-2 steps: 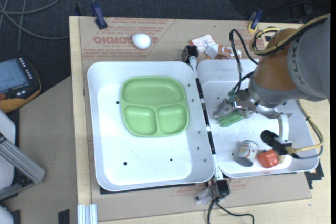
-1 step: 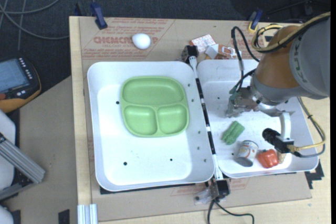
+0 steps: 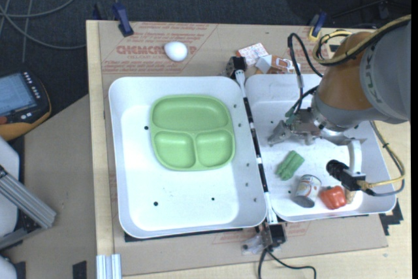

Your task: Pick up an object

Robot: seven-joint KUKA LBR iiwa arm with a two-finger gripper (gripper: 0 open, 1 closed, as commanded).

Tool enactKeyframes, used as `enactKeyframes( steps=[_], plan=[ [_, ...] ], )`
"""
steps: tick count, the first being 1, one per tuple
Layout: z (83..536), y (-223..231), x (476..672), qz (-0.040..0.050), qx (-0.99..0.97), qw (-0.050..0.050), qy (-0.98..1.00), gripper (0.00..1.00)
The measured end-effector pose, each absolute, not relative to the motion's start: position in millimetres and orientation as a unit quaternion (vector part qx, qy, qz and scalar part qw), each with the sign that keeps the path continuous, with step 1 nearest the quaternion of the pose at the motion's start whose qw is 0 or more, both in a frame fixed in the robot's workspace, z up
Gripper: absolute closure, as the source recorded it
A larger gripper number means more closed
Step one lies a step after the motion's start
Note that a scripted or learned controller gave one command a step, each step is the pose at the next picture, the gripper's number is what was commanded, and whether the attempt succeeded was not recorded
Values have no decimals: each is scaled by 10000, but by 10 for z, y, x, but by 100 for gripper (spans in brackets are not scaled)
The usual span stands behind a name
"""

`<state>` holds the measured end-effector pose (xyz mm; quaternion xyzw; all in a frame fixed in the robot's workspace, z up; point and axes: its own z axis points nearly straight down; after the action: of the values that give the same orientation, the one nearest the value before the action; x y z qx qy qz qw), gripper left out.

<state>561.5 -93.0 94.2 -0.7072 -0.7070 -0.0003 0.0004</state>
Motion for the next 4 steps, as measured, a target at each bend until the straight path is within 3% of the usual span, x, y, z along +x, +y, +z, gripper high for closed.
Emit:
enactKeyframes(
  steps=[1,2,3,4],
  plan=[
    [845,-963,5060,2,-7076,7,-7067,0],
    [1390,-1094,5595,-4,-7070,-10,-7072,0],
    [841,-977,5254,3,-7073,5,-7069,0],
    [941,-977,5259,-1,-7075,-4,-7067,100]
  ],
)
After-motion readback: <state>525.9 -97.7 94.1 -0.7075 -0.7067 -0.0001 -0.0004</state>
